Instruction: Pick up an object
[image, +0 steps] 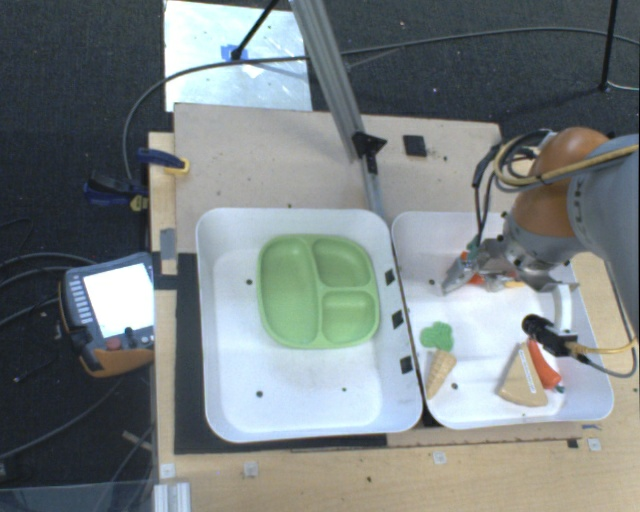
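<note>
The pincer (462, 276) is hanging low over the upper part of the right bin (420, 240), and I cannot tell its state. Below it, just a little to the left, the toy carrot (438, 360) is lying. Further right of the carrot, the wedge-shaped piece (522, 382) is resting. Left of the pincer, the green divided plate (318, 290) is sitting in the left bin (230, 400).

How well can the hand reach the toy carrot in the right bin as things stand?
Probably yes. The hand is over the right bin, and the toy carrot lies below it in this view, in the open, with nothing on top. The wedge lies apart from it.
</note>
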